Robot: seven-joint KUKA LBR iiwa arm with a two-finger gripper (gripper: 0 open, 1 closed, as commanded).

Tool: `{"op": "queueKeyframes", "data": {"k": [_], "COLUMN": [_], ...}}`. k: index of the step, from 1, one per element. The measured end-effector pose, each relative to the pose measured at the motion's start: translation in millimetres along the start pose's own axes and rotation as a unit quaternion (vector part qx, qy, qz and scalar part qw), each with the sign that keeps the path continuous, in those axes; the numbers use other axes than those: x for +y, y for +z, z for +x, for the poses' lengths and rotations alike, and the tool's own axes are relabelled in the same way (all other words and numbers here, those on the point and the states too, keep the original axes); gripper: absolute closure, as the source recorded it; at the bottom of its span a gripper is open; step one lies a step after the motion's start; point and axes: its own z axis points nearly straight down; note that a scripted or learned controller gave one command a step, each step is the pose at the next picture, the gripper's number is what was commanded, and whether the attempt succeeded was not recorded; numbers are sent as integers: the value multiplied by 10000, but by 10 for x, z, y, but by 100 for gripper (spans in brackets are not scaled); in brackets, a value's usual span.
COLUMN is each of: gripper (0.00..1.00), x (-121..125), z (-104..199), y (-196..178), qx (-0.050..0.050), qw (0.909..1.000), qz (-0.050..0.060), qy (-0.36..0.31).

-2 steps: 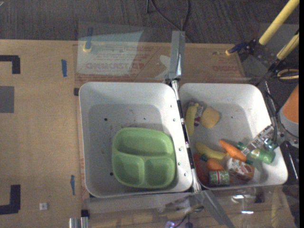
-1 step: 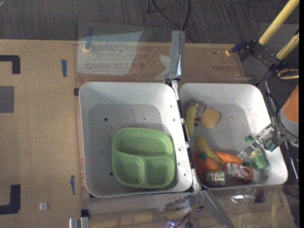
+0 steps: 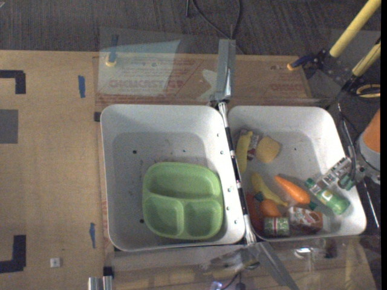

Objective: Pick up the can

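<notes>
Gripper (image 3: 340, 177) at right bin's (image 3: 344, 139) right rim — can't tell its state | can (image 3: 276, 225) lies near front wall, touching red packet (image 3: 306, 219) | risk — green bottle (image 3: 327, 198) gets bumped or grabbed instead.

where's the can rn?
In the camera view the can lies on its side at the near edge of the right bin, between the tomato-red item and a red packet.
</notes>
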Motion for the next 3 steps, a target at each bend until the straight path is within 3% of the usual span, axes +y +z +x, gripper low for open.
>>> {"op": "queueKeyframes", "data": {"k": [1,2,3], "gripper": [100,100,100], "x": [-93,-200,129], "z": [113,184,-64], "y": [160,-363,-106], "qx": [-149,17,20], "qw": [9825,9562,9658], "qz": [-93,8,8], "qy": [-1852,-2927,-2592]}}
